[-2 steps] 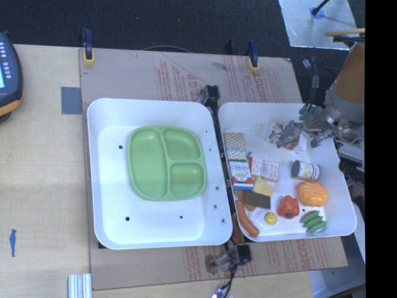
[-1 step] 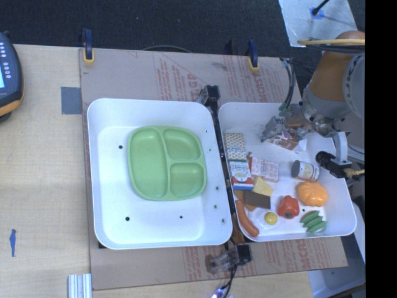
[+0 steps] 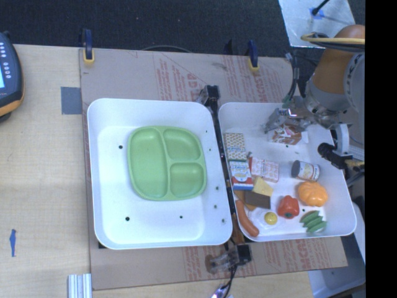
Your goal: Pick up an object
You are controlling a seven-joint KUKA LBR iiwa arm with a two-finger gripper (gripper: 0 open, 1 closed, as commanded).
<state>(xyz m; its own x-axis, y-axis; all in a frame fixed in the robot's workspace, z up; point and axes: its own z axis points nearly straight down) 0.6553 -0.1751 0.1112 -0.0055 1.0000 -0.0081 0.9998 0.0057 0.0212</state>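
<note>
— Nearest first: front edge of the bench (image 3: 49, 259), bare cardboard mat under both bins.

— Then by size. Left bin (image 3: 111, 197), holding just a green divided plate (image 3: 166, 163). Right bin (image 3: 248, 120), crowded along its near half.

— And reaching in from the right, the arm (image 3: 335, 73), wrist bent down over the far part of the right bin.

— Gripper (image 3: 286, 120) low over a crinkled packet (image 3: 290, 135). Touching it?

— Hard to say; possibly just above. Parted or clamped at the tip: cannot tell, too much glare and clutter there.

— Nothing visibly lifted, then. Treat as not yet grasped.

— Agreed. Key relation: packet directly beneath and a shade toward the near side of the gripper, long axis running roughly left to right across the view.

— So a short drop, closing across the packet's narrow width, probably.

— Other candidates well apart, nearer the front: orange fruit (image 3: 312, 194), red pepper (image 3: 287, 207), small jar (image 3: 306, 170) lying on its side, pea pod (image 3: 313, 222).

— Smallest last: yellow ball (image 3: 270, 217), beside the sausage (image 3: 246, 221).

— None closer to the gripper than the packet.
</note>
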